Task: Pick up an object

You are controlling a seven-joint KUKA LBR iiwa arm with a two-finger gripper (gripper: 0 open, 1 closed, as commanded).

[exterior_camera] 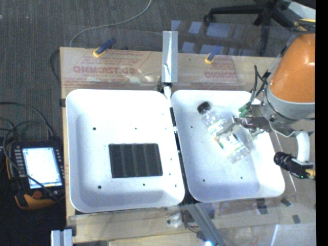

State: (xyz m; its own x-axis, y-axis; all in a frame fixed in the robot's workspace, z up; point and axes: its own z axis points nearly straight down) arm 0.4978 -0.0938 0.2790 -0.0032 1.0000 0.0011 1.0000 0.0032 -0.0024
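Observation:
A clear plastic bottle with a black cap lies on its side in the right bin, cap toward the back left. My gripper hangs low over the bottle's bottom end, reaching in from the right under the orange-banded wrist. Gripper and clear plastic blur together there, so I cannot make out any contact or hold. A dark ribbed rectangular pad lies flat in the middle of the left bin.
A metal post stands at the back between the two bins. A handheld pendant with a lit screen sits left of the bench. A black-tipped white fitting sticks out beside the right bin's right rim.

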